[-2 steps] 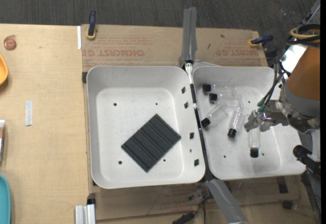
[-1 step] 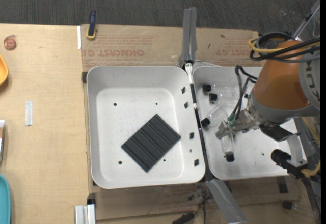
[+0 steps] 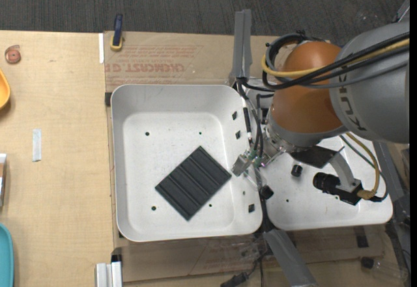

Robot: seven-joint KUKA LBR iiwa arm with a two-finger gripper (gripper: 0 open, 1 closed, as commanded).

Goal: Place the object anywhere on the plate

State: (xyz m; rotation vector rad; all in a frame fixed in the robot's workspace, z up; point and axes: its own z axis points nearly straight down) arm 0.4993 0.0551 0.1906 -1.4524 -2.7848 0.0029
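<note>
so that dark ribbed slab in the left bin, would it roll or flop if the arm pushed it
The dark ribbed slab lies flat on the floor of the left bin, so it would probably slide, not roll or tip. Its straight edges and even ridges suggest it is stiff. Lying so low, it may be hard to grip from above.

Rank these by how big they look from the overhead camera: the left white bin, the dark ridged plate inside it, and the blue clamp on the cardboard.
1. Left white bin, clearly largest.
2. Dark ridged plate, which takes up a modest part of the bin floor.
3. Blue clamp, by far the smallest.
</note>
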